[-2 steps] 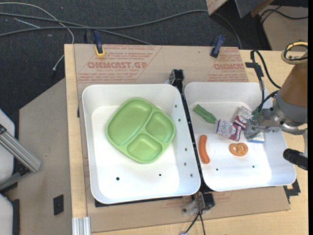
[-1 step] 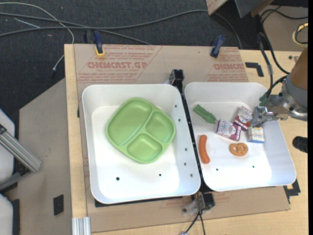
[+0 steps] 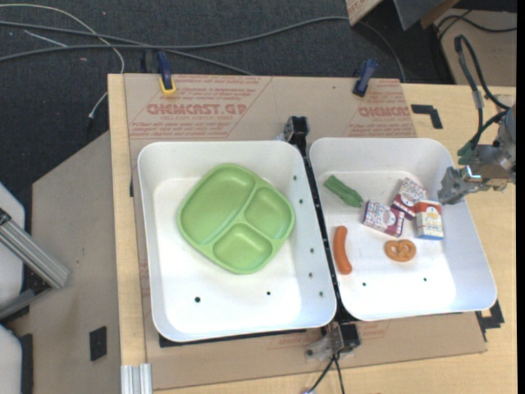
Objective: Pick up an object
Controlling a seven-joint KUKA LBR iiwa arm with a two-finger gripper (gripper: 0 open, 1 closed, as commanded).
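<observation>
The right bin (image 3: 459, 298) holds several small items. A green pod-shaped piece (image 3: 342, 190) lies at its upper left, with an orange sausage (image 3: 343, 249) below it. Toward the middle sit a purple-and-white packet (image 3: 378, 217) and a maroon packet (image 3: 408, 197). An orange-and-white carton (image 3: 429, 221) stands beside them, and a brown pretzel (image 3: 400, 250) lies just below. My gripper (image 3: 454, 187) hangs over the bin's right rim, just right of the carton and the maroon packet. Nothing shows in its grasp.
The left bin (image 3: 164, 286) holds a light green divided plate (image 3: 236, 217). A black divider clamp (image 3: 296, 128) sits between the bins at the back. Blue clips hold the cardboard sheet (image 3: 205, 105) under the bins. Cables run along the right side.
</observation>
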